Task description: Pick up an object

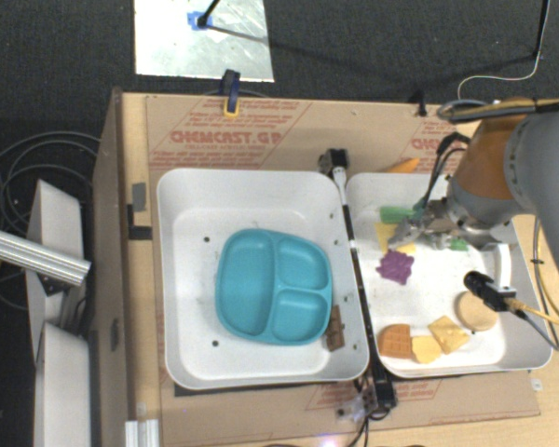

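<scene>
We see a turquoise divided plate in a white bin; beside that plate's bin, a purple piece, green block, and yellow-orange chunks on white

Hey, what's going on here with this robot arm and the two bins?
The grey arm reaches in from the right and its pincer hovers low over the right bin, near a purple piece and a yellow piece. Nothing is visibly held. The left bin holds a blue divided plate.
</scene>
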You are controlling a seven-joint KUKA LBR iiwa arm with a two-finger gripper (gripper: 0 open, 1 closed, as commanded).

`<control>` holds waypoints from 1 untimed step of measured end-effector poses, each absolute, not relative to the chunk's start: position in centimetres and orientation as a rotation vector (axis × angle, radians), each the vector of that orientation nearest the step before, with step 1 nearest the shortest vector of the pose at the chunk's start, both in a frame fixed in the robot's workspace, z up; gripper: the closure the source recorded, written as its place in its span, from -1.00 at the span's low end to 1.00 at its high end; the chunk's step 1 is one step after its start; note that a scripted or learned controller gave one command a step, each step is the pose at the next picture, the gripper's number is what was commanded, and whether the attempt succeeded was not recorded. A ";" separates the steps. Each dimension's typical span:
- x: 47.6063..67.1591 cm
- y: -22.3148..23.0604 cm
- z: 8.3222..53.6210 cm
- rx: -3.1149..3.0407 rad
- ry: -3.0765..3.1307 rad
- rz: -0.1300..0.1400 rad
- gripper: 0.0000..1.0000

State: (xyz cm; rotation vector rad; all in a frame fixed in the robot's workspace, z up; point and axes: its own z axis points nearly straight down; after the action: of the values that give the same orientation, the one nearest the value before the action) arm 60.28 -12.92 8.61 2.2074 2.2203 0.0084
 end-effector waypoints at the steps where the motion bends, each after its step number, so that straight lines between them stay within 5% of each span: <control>1: 66.6 -9.7 8.3 2.229 2.235 -0.020 -1.00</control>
State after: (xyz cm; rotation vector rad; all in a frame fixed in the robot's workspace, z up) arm 66.61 -9.74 8.30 2.2292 2.2350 -0.0204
